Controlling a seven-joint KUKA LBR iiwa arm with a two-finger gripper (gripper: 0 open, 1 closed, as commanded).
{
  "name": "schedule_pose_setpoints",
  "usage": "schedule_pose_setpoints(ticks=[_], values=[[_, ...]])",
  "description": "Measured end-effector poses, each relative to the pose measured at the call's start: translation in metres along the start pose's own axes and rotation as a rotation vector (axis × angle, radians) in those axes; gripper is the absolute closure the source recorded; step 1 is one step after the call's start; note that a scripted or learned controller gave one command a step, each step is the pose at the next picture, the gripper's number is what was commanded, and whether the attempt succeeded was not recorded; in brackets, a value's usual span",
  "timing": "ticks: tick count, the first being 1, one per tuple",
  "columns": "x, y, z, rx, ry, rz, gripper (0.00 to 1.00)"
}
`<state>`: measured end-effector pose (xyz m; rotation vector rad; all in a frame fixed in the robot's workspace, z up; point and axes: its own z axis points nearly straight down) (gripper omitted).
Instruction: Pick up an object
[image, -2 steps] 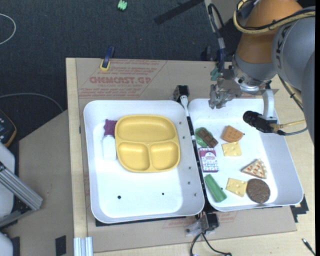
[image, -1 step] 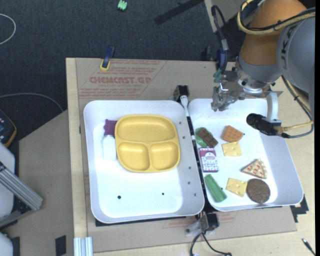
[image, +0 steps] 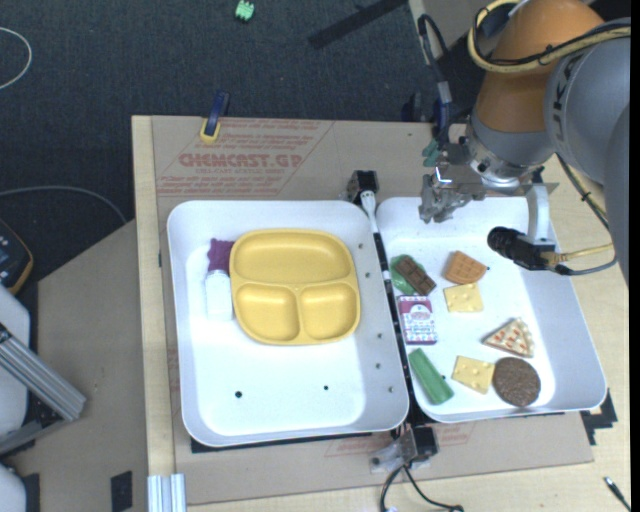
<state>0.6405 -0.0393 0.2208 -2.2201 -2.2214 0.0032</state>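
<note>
My gripper (image: 440, 203) hangs over the far left corner of the right bin (image: 570, 330), above its rim and apart from the toy food. In that bin lie a brown-green piece (image: 412, 274), a waffle-like square (image: 464, 267), a cheese square (image: 463, 298), a small red-and-white carton (image: 417, 320), a pizza slice (image: 511, 338), a green pickle (image: 430, 375), a second cheese square (image: 473, 373) and a brown burger patty (image: 516, 381). Nothing shows between the fingers.
The left bin (image: 190, 350) bears a yellow divided plate (image: 296, 284), with a purple thing (image: 218, 253) and a white bottle (image: 217, 295) at its left. A black fitting (image: 512, 246) with a cable juts over the right bin's far side. A clamp (image: 362, 185) sits between the bins.
</note>
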Motion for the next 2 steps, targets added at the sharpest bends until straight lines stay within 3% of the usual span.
schedule_pose_setpoints(ticks=[1, 2], values=[[0.007, -0.002, -0.01, -0.004, 0.0, -0.001, 1.0], [0.01, -0.012, 0.002, 0.002, 0.001, 0.002, 1.0]])
